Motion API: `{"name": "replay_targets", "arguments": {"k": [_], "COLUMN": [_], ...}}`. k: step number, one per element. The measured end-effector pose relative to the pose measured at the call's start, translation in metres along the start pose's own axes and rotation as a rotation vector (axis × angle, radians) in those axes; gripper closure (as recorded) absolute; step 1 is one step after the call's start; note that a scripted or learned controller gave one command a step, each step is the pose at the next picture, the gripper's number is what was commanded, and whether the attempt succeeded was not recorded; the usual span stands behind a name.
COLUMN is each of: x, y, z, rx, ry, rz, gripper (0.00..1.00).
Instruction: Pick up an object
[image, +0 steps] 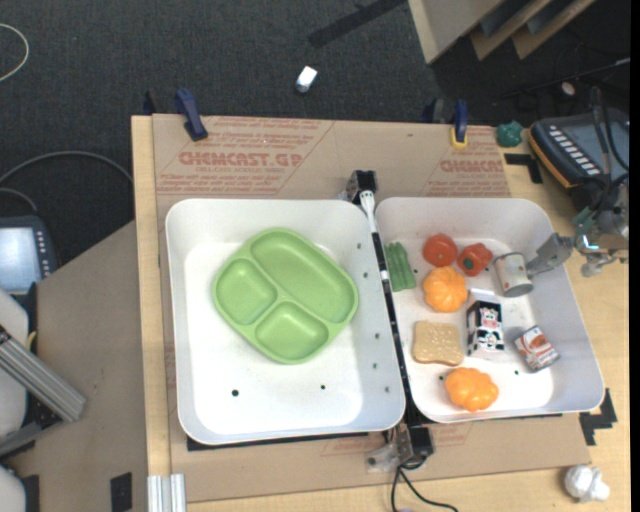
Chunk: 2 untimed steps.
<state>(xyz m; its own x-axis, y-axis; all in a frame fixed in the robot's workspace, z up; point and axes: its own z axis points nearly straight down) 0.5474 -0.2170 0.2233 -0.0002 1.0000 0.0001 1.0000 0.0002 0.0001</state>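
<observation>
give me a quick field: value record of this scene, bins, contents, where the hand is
left bin: holds a green divided plate, set at an angle
right bin: holds the food toys and small items
produce: red tomato, red pepper, two orange pumpkins, green strip by the left wall
other items: bread slice, black and white carton, small can
hand: low over the right bin's upper right, beside the red pepper
grasp: cannot tell
</observation>
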Motion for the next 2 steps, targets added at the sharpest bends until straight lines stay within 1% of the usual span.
{"name": "replay_targets", "arguments": {"k": [1, 2], "x": [0.021, 0.078], "y": [0.022, -0.045], "z": [0.147, 0.104], "rx": [0.008, 0.005], "ry": [0.004, 0.004], "rz": [-0.002, -0.002], "gripper": [0.0, 0.0]}}
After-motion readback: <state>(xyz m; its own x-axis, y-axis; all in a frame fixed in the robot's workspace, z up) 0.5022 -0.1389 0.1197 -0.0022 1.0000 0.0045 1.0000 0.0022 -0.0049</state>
